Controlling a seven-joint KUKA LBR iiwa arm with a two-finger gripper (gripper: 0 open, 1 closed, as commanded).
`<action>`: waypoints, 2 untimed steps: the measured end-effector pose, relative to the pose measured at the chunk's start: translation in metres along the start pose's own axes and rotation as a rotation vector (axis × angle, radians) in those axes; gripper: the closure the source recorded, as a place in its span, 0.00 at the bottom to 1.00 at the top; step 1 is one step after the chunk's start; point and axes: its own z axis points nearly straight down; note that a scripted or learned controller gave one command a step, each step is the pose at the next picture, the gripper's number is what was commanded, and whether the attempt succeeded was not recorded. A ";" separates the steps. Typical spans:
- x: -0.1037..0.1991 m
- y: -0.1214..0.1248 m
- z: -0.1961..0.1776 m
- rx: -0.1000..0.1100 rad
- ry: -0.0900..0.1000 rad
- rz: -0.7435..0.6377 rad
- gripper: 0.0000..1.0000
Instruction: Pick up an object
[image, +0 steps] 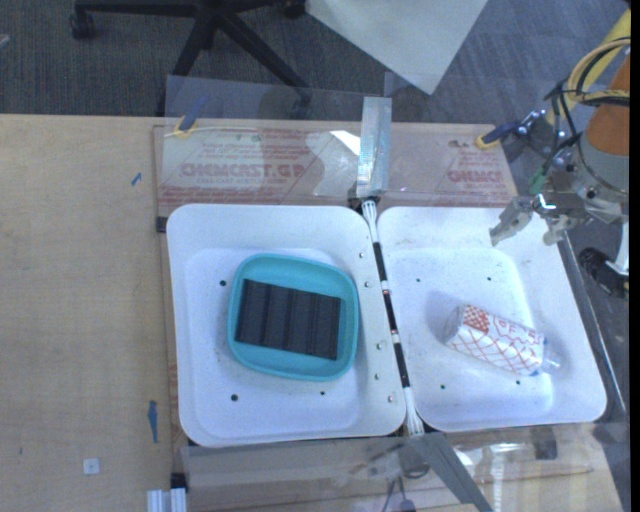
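A red-and-white patterned tube (497, 340) lies on its side in the right bin (440, 390), slanting toward that bin's near right corner, while a teal tray (293, 317) with dark ridges sits in the left bin (195, 300). The gripper (527, 221) hangs above the right bin's far right corner, fingers apart and holding nothing. The tube looks light, soft and somewhat slick, so its fuller middle, pinched across the narrow width, seems the safest hold.
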 end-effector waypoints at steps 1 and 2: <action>-0.003 -0.050 0.101 -0.002 0.000 -0.360 0.00; 0.023 -0.107 0.132 -0.006 -0.001 -0.430 0.00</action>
